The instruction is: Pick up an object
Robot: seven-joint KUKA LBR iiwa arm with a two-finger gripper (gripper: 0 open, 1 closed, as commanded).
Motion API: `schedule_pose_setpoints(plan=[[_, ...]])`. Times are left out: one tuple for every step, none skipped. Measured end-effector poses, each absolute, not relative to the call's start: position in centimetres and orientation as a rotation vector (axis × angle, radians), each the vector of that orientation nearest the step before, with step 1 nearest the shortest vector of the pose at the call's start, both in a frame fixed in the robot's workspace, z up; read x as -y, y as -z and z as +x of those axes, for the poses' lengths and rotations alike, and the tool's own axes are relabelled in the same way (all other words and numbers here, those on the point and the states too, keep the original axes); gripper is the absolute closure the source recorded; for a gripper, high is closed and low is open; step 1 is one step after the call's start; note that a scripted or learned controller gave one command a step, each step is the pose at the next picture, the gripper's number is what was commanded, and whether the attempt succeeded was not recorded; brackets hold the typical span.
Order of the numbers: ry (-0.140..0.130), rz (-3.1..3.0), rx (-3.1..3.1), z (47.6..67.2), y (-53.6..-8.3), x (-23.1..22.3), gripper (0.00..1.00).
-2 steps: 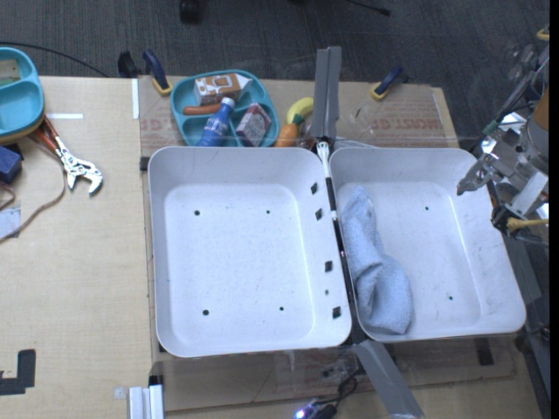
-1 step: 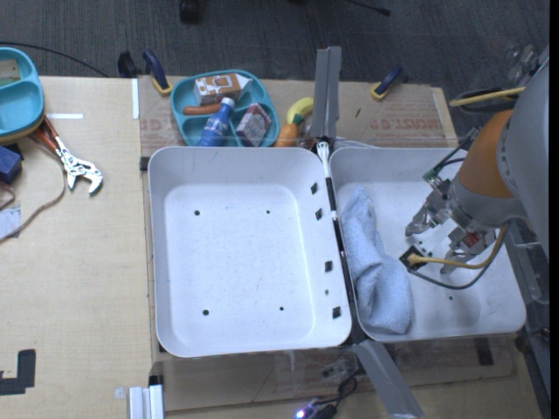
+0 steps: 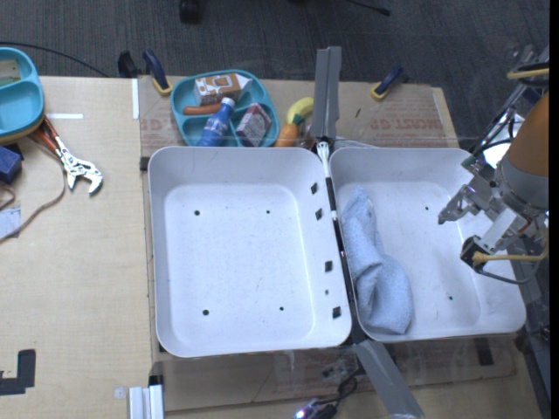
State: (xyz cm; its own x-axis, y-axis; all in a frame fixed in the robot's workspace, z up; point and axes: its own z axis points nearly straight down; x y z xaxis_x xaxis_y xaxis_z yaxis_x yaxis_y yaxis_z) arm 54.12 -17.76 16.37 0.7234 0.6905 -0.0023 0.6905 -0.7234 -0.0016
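1. At the far left edge of the bench sits a teal tray [image 3: 17,90], cut off by the frame, and just right of it lies an adjustable wrench [image 3: 77,169] on the bare wood.
2. Behind the bins, a blue sectioned dish [image 3: 185,122] holds small items: a blue bottle [image 3: 216,122], a small carton [image 3: 220,85] and a dark packet [image 3: 253,127]. A yellow banana-shaped toy [image 3: 299,110] lies just to its right.
3. The left bin [image 3: 166,234] is white and shallow, with 4 dark dots on its floor.
4. The right bin [image 3: 454,321] sits beside it, their rims touching along the middle.
5. In the right bin, a pale blue towel [image 3: 376,269] lies crumpled along the left wall, stretched from near the back down to the front corner. This is the only thing in either bin for me to pick up.
6. My gripper [image 3: 467,230] hangs over the right side of the right bin, well apart from the towel, with bare white floor between them. It carries nothing. I cannot tell from this angle how it is set.
7. My arm [image 3: 528,160] comes in from the right edge, the orange band visible above the wrist.
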Motion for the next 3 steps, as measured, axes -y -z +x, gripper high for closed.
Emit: schedule_pose_setpoints(plan=[[-0.009, -2.914, 1.167, 54.1, -17.2, 17.8, 1.00], [-0.007, -3.039, 0.793, 58.8, -17.9, 9.6, 1.00], [-0.007, -3.040, 0.792, 58.8, -17.9, 9.7, 0.00]])
